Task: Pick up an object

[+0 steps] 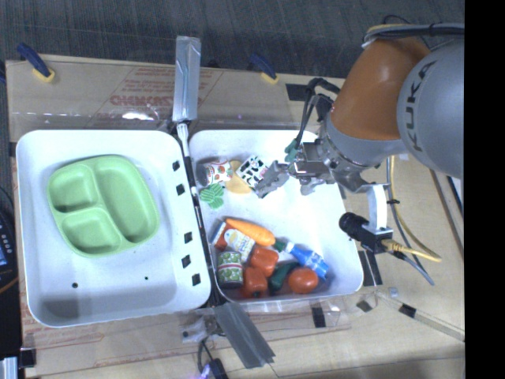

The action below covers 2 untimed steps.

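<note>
You've got the arm point(394, 93) reaching in from the right over the right bin point(335, 227). Left bin point(35, 235) holds a green divided plate point(101, 204). Toy food is heaped along the right bin's near wall: carrot point(251, 230), tomato point(303, 280), bottle point(306, 258), can point(230, 268). Gripper point(271, 181) hangs above the bin's far half, just beside a black-and-white cube point(251, 170); can't tell the jaw state, nothing visibly pinched.
</note>
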### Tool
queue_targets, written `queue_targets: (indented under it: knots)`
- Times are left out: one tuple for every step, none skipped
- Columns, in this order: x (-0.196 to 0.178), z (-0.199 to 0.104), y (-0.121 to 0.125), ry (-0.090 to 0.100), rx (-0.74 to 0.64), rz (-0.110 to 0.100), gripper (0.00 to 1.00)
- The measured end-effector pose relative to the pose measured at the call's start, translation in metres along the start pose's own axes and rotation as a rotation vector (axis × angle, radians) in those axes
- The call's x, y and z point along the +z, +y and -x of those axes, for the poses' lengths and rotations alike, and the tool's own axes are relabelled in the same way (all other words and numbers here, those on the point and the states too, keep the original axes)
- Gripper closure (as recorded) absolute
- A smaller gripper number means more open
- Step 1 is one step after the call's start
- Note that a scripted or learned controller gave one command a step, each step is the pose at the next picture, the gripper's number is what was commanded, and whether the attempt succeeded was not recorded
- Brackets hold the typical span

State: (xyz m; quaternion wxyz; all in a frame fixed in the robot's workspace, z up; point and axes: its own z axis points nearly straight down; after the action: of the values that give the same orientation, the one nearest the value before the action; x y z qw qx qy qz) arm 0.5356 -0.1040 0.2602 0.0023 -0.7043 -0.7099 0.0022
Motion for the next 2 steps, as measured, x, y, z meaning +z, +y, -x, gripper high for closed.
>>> queue_targets:
  knots:
    - [0.119, 0.006, -0.014, 0.001, 0.144, -0.002, 0.0]
    - [0.164, 0.012, -0.012, 0.003, -0.122, 0.014, 0.0]
